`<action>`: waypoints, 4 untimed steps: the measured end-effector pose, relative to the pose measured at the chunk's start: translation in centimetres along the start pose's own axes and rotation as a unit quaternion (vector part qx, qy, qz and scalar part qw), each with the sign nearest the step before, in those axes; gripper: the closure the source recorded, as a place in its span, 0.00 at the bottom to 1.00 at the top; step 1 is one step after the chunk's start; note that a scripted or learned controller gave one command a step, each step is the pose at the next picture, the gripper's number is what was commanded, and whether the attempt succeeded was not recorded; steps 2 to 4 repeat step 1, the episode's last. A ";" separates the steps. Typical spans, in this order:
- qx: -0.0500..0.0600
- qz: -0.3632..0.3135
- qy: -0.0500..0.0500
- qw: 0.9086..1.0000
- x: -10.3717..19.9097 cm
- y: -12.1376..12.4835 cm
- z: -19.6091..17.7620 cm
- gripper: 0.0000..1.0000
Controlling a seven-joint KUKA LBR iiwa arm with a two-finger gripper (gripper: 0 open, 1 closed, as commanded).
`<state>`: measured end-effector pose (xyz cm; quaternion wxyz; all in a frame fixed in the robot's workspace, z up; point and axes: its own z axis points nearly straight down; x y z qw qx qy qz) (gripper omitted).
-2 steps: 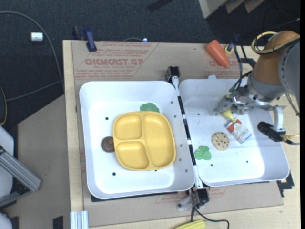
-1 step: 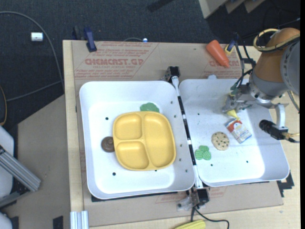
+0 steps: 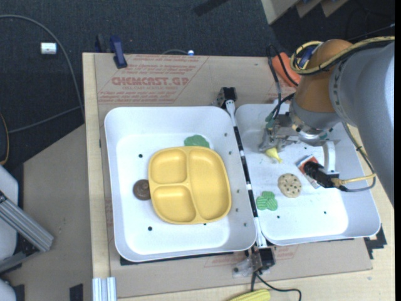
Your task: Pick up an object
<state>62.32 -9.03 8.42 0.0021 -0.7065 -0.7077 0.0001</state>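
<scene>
Pincer (image 3: pixel 274 144) touches yellow piece (image 3: pixel 272 153); cookie (image 3: pixel 289 184) and green leaf (image 3: pixel 267 200) nearby.

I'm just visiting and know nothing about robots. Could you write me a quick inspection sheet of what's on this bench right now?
Surface: two white bins side by side, left bin, right bin, on a brown board.
Job's things: cookie, green piece, small yellow piece in right bin.
Clutter: yellow divided tray, brown disc, green piece behind tray in left bin.
Claw: claw low over the yellow piece; grip unclear.
Cables: yellow cable by the arm.
Surroundings: dark carpet.
</scene>
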 end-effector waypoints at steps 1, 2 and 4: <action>-0.002 0.000 -0.001 1.000 8.5 0.7 -10.1 1.00; -0.002 0.000 -0.001 1.000 8.5 0.7 -10.1 1.00; -0.002 0.000 -0.001 1.000 8.5 0.7 -10.1 1.00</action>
